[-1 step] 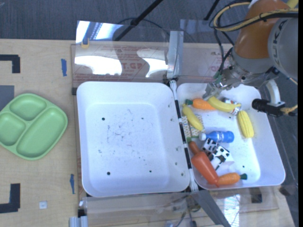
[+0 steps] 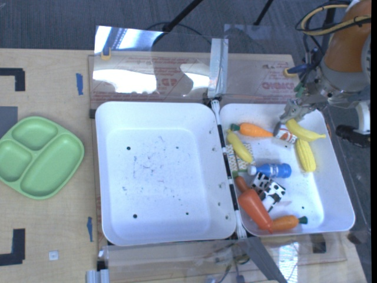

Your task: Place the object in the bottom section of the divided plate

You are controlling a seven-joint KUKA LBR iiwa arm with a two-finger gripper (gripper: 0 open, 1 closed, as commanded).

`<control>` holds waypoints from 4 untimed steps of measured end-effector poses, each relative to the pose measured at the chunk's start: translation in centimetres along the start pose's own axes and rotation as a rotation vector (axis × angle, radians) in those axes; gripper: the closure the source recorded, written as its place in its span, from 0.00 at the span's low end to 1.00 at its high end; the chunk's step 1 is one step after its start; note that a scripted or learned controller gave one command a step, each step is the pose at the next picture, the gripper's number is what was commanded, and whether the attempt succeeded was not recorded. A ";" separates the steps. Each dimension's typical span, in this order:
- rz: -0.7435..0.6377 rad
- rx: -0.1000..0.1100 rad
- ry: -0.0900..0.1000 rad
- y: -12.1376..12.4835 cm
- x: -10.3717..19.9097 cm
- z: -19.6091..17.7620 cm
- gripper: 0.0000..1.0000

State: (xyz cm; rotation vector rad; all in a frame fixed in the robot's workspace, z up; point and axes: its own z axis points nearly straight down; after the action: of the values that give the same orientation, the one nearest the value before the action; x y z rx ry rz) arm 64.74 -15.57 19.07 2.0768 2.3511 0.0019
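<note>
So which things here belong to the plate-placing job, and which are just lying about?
Job: green divided plate; gripper; white-and-orange bottle under it, the likely target.

Lying about: banana, corn cob, carrots, blue bottle, left bin.

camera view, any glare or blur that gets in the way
Camera view: strong glare on the clear panel behind the left bin, washing it white; the gripper over the right bin looks soft; the toy food and green divided plate read sharp.

Grey carpet floor (image 2: 70, 10), wood bench (image 2: 53, 229).
</note>
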 end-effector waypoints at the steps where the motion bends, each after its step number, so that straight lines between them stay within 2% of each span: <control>1: -0.062 0.005 0.003 -2.1 4.8 3.0 1.00; 2: 0.224 0.001 0.000 1.6 -1.1 -3.0 1.00; 3: 0.086 0.000 0.002 -8.2 0.4 10.4 1.00; 4: 0.417 0.002 0.001 -2.7 -0.2 10.5 1.00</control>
State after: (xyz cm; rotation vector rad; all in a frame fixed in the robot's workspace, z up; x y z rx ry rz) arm 62.18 -16.09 8.55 2.5200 1.8721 0.0017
